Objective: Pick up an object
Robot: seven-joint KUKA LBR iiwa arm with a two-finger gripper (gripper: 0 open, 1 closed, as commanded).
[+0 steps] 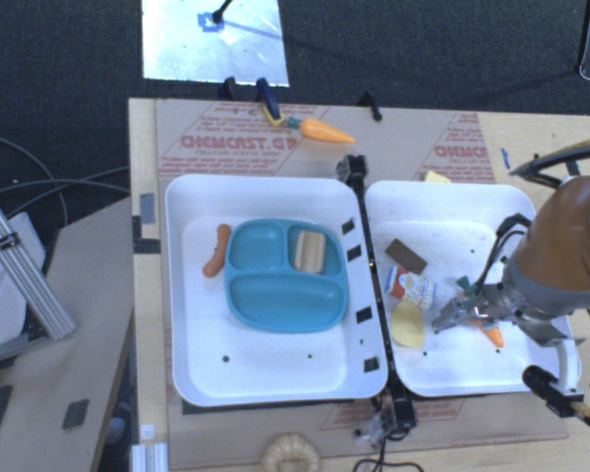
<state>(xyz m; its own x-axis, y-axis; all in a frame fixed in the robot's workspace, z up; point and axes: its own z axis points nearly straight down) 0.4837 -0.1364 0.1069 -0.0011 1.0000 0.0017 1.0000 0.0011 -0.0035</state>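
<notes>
I am lowering the jaws point(450, 315), their opening impossible to tell, beside the yellow piece point(407, 326), lying toward the right bin's point(442, 382) divider edge.

The scene is viewed from one fixed camera set above the bench point(226, 131), looking down at a slant on both white bins point(275, 382), from moderate distance; the arm point(565, 254) enters from the right.
</notes>
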